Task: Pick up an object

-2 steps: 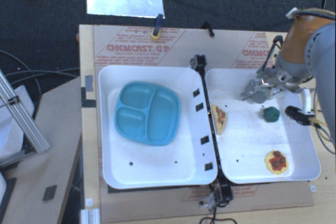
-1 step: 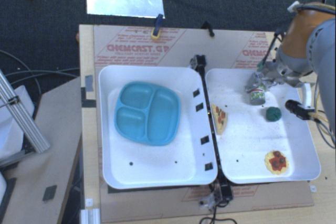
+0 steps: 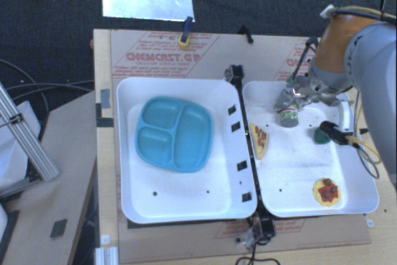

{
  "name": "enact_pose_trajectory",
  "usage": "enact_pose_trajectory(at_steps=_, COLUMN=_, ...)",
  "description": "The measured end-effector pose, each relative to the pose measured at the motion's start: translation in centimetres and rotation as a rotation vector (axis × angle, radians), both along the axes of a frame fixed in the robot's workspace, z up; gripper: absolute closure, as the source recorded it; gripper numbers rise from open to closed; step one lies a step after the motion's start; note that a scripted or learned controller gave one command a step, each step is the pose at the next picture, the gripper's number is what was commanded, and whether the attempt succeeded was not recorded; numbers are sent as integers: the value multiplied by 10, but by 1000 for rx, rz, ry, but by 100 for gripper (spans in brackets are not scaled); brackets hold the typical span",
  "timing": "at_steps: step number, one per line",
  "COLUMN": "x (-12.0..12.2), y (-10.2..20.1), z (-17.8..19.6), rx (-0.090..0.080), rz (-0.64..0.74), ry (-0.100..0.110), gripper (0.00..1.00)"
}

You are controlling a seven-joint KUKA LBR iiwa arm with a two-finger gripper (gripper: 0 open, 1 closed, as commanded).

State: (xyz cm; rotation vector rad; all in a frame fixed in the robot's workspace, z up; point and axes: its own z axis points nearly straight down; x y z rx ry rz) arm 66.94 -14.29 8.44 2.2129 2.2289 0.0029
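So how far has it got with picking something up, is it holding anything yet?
Nothing looks lifted yet. The gripper is down in the right bin, right over a small can, but I cannot tell whether it has hold of the can. The pizza slice, the small round pizza and the dark green object lie in that bin; the blue divided plate is in the left bin. Grasping and lifting remain.

Red print runs across the brown cardboard sheet (image 3: 162, 53) under the bins, and it looks like "CHEMCAST GP", repeated at an angle near the far right corner, where it's too broken up to read. The small can's (image 3: 288, 115) label is too blurred to read.
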Motion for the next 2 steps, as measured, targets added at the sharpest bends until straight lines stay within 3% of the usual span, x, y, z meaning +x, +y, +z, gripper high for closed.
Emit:
enact_pose_trajectory(at_steps=1, x=-29, y=23, z=65, rx=-1, rz=-1, ry=-3, gripper=100)
enact_pose_trajectory(at_steps=2, x=-1, y=111, z=103, rx=1, rz=4, ry=-5, gripper=100)
